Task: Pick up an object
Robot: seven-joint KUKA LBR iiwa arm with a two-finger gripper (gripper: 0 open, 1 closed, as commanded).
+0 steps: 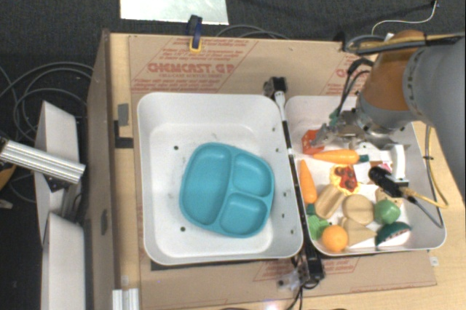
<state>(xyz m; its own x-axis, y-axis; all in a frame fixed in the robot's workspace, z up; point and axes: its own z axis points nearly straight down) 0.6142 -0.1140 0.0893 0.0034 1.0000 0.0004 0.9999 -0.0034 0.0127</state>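
Plastic food toys [354, 196] crowd right bin [429, 228]; smooth blue tray [226, 188] fills left.

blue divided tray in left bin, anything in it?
Empty. The blue divided tray lies flat in the left bin; all three compartments show bare blue.

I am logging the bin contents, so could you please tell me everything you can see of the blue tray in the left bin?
The blue tray is a light blue, rounded dish that looks like smooth plastic, divided by raised ridges into three compartments: one large one on the left and two smaller ones on the right. It lies flat and face up, turned at a slight angle, on the floor of the left white bin, near the middle. Its compartments hold nothing, and only the bin floor touches it.
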